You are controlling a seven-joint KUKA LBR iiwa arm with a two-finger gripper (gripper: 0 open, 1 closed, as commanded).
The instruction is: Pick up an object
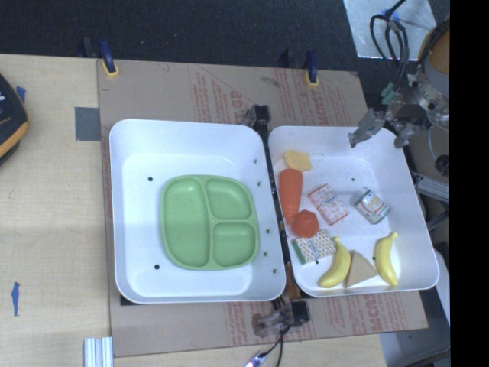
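The gripper [380, 131] hovers at the right white bin's [416, 205] far edge, fingers apart and empty. The long orange plastic carrot [289, 192] looks light, rigid and smooth; grasp it across mid-length.

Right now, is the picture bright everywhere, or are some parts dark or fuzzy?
In the camera view, the two white bins look bright and a bit washed out; the floor at the top is dark; the gripper at the right looks slightly fuzzy; the green plate and bananas look fairly clear.
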